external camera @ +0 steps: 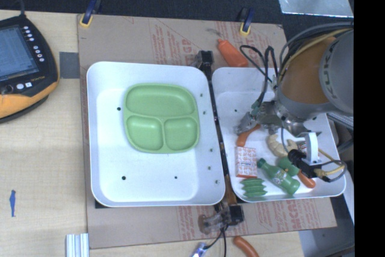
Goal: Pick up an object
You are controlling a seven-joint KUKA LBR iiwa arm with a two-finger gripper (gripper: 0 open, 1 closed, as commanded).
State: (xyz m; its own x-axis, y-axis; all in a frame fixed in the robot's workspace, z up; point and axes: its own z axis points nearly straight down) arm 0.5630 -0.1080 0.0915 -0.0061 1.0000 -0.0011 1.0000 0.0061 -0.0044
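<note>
Cardboard-covered bench, two white bins side by side. We take the target to be the green bottle (278,175) in the right bin (231,90), lying long axis slanting lower right, just below-right of the gripper (251,121). Whether the gripper is open or closed we cannot tell. Nearby: one red-white packet (245,161), one ridged green item (253,188). Left bin (108,129) holds one green divided plate (161,117).

Two shallow white bins side by side on brown cardboard, left bin (108,129) holding a pale green three-compartment plastic plate (161,117), right bin (231,93) holding a green plastic bottle (278,175), red-and-white packet (245,161) and ridged green piece (252,188), grey arm with gripper (255,120) reaching in from the right.
</note>
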